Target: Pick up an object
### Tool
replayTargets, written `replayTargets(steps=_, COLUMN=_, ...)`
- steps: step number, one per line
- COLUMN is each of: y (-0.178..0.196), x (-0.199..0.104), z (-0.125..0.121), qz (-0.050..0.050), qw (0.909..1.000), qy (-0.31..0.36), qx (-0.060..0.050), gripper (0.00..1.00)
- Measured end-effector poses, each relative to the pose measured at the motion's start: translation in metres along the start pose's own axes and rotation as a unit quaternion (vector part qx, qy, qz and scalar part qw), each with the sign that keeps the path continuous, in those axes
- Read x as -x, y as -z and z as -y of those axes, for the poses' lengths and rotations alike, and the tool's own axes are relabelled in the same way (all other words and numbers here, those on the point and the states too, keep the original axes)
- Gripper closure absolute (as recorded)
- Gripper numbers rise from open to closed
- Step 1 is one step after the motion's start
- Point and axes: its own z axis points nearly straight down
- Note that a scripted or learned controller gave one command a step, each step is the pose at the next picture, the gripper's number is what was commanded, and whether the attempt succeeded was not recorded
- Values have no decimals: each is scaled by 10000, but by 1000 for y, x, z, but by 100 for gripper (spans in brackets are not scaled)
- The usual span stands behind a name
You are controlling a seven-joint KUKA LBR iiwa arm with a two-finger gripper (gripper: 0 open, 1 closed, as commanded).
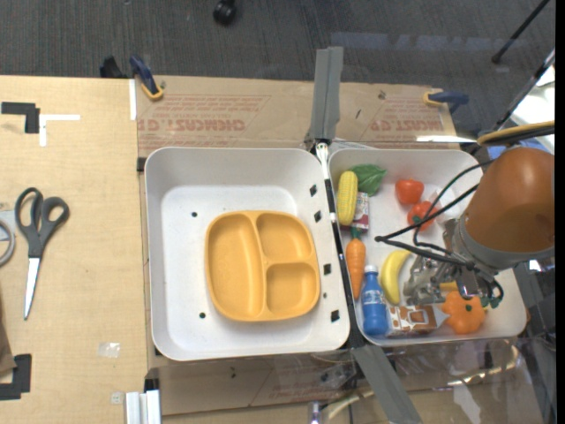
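A: Where's the claw (422, 283)?
B: Low in the right bin (439, 155), by the banana (394, 273); cables blur it, grip unclear.
A: Hidden?
B: At 4 o'clock, the orange toy (465, 316) sits partly covered

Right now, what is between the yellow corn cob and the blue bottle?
In the camera view, an orange carrot lies between the yellow corn cob and the blue bottle, along the right bin's left wall.

The left bin (168, 263) holds a yellow divided plate (262, 264). The right bin (424, 153) holds corn (347, 196), a carrot (355, 263), a banana (392, 276) and a blue bottle (373, 303) along its left side. The gripper (424, 288) hangs low near that bin's front edge, just beside the banana.
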Motion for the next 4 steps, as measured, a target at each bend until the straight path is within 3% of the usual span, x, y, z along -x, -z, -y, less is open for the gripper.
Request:
replayTargets(steps=1, y=154, x=32, z=-82, qz=-1, qw=9918, qy=-1282, qx=1, gripper=100)
replayTargets(steps=2, y=26, x=10, z=-38, qz=-8, qw=9953, qy=-965, qx=2, gripper=100)
replayTargets(steps=3, y=175, x=-10, z=23, qz=13, qw=9983, qy=586, qx=-2, gripper=100)
replayTargets(steps=4, y=175, x=-10, z=23, qz=12, qw=9983, qy=584, qx=-1, gripper=0)
